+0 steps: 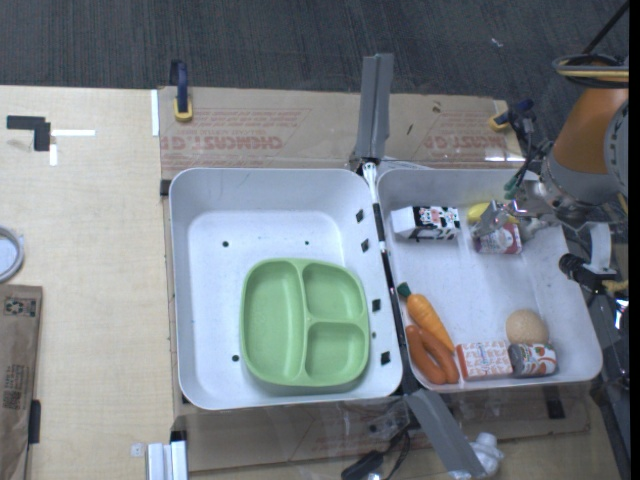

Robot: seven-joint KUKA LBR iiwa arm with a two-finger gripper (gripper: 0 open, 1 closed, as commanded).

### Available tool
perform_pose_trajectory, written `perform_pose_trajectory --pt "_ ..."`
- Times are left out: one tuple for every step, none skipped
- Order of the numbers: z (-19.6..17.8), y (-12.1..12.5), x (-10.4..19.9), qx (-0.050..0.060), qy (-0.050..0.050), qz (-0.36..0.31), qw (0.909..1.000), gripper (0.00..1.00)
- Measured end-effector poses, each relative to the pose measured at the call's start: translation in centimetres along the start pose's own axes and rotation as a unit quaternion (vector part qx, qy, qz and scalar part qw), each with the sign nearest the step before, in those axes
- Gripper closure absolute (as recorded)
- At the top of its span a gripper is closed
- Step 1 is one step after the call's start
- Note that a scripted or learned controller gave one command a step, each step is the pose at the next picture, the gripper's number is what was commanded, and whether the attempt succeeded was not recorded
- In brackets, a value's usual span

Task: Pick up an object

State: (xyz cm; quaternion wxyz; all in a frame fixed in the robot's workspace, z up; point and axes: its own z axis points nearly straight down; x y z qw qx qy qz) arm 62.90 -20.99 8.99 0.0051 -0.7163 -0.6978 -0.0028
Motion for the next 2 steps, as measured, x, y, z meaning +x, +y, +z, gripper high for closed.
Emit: perform_pose_trajectory --pt "-0.9 0.1 0.0 0.000 -0.001 -0.002 1.0000 1.00" --pt "-9.7 0.6 4.8 -0.001 -0.006 -0.062 0.9981 1.00"
